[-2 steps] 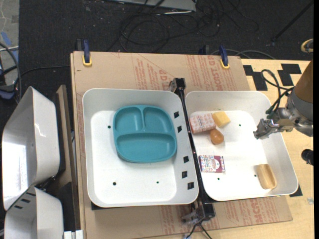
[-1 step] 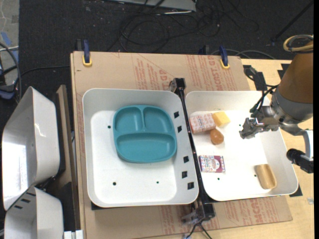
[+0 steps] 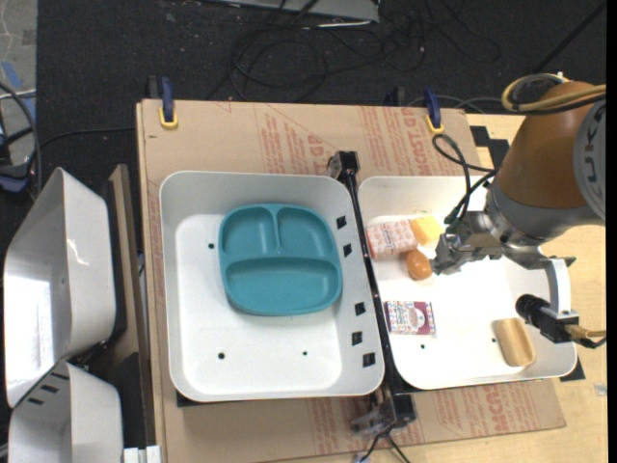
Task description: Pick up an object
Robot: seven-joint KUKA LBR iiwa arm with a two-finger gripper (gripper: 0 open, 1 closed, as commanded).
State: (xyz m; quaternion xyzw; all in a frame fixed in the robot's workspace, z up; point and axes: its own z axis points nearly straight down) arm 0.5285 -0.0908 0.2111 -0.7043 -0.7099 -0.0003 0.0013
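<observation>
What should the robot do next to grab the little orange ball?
Probably slide the tool slightly left and lower it. It sits just right of the little orange ball in the right bin, not yet over it, and the pink packet lies close above the ball.

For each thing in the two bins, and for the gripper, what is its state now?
Teal divided plate: flat in the left bin, right side up.
Pink packet: lying in the right bin.
Yellow block: lying beside the pink packet.
Orange ball: resting beside the gripper, not lifted.
Small printed box: lying flat.
Tan roll: lying near the right bin's front corner.
</observation>
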